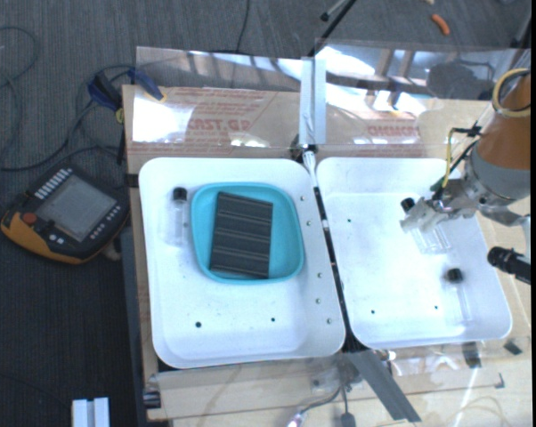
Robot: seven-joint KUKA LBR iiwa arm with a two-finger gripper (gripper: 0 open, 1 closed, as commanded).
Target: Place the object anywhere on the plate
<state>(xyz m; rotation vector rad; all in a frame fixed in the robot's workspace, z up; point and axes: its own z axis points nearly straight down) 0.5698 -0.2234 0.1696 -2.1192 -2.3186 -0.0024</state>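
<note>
1. The gripper (428, 223) hangs over the right bin (384, 314), toward its upper right part, at the end of the grey arm (504, 163) with its orange band. Its pale, see-through end blurs against the white bin floor, so whether it is released or clenched cannot be told. Nothing can be made out in its grasp.
2. The right bin holds a small dark object (454, 275), lying on the floor near the right wall, below and to the right of the gripper and apart from it.
3. The left bin (241, 327) holds a blue plate (287, 254), set in the upper middle.
4. On the plate lies a dark ribbed rectangular block (241, 234), slightly tilted, well inside the rim.
5. A small dark-capped clear vial (179, 205) lies on the left bin's floor, just beside the plate's left edge.
6. A handheld controller (65, 213) lies on the floor left of the bench.
</note>
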